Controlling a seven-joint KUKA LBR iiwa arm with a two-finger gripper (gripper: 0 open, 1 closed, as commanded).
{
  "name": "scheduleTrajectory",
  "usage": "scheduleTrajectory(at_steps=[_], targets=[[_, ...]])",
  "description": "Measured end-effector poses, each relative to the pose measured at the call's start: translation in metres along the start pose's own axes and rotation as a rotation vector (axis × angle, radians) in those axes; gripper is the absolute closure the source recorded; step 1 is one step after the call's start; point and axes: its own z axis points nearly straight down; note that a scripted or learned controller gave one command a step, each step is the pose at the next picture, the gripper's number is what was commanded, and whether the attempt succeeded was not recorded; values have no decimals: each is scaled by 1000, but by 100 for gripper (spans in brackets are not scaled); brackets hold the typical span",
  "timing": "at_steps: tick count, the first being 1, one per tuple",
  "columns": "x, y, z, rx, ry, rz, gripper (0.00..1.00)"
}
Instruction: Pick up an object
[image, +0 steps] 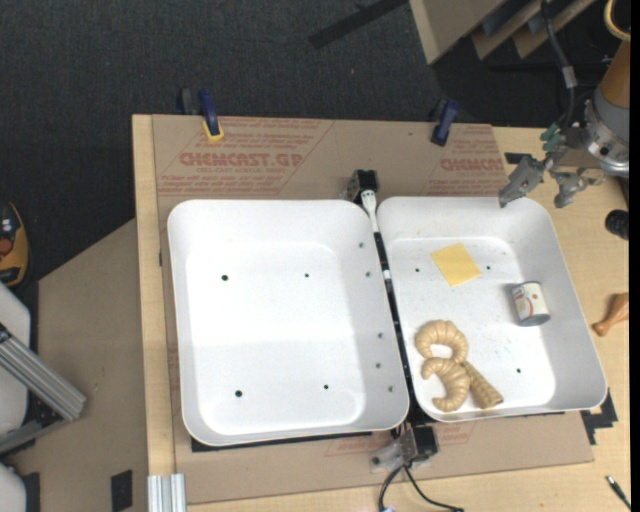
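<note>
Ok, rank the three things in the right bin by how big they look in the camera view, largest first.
1. Tan, curled croissant-shaped pastry toy
2. Flat yellow square slice
3. Small grey cylinder can with a white label
The slice and can are fairly close; the can looks slightly smaller.

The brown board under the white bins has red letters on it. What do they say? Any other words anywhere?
"CHEMCAST GP", in red on the brown board, above the left bin; the last letters are faint.
A second red print on the board above the right bin: partly hidden, too blurred to read.
The small can has a label mark: too small to read.
</note>
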Motion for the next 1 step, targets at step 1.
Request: scheduleTrajectory(at_steps=[1], targets=[[-16, -52, 173, 10, 4, 4, 0]])
